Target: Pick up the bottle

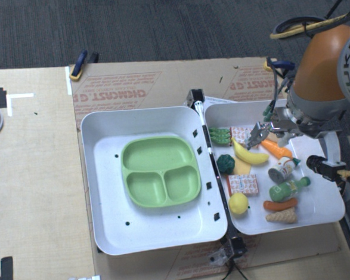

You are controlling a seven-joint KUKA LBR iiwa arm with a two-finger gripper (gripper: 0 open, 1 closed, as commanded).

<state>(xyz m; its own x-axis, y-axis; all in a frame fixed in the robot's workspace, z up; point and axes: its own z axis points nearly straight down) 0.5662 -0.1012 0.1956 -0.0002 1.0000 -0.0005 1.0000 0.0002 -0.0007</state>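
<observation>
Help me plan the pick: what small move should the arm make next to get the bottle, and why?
Probably shift the gripper toward the near edge of the right bin and stop over the green bottle. It now hangs above the banana and carrot, well short of the bottle.

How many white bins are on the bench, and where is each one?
2. The left bin holds a green divided plate. The right bin holds the toy food and the green bottle; the arm covers its far corner.

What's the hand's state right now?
Hand: above the right bin, over the banana and carrot; open or shut cannot be told. Green bottle lies apart.
</observation>
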